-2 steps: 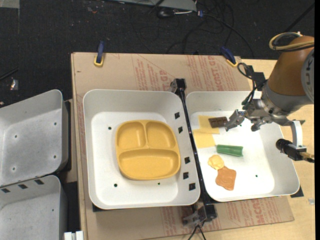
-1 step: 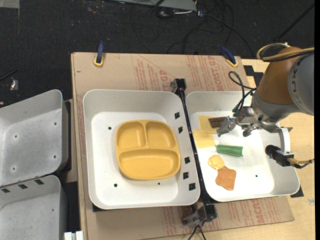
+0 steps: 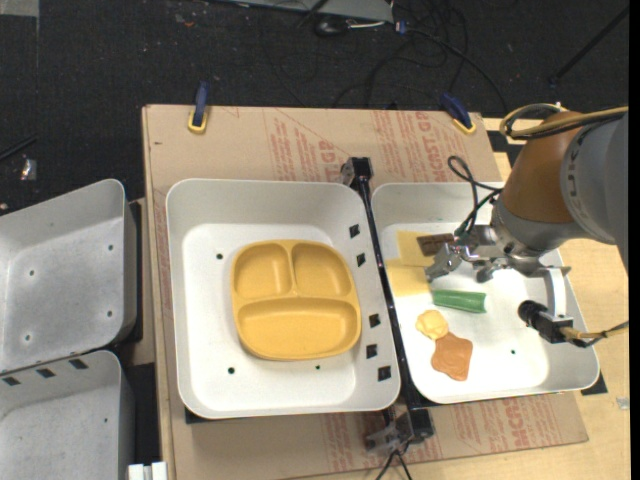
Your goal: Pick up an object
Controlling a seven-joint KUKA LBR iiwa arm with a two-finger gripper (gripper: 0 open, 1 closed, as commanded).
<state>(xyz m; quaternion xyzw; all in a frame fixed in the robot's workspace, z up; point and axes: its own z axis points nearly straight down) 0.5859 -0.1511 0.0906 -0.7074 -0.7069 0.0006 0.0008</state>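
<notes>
Tray (image 3: 296, 300) in left bin (image 3: 190, 218); block (image 3: 459, 299) in right bin (image 3: 575, 368)

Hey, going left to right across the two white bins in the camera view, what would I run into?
Left bin → yellow divided plate → pale yellow flat piece → small yellow item → orange piece → green block. The gripper hangs over the right bin, above the green block.

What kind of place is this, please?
Probably a robotics lab: two white bins clamped on a cardboard-covered bench, toy food beside a yellow tray, cables loose on the dark floor, and a robot arm.
</notes>
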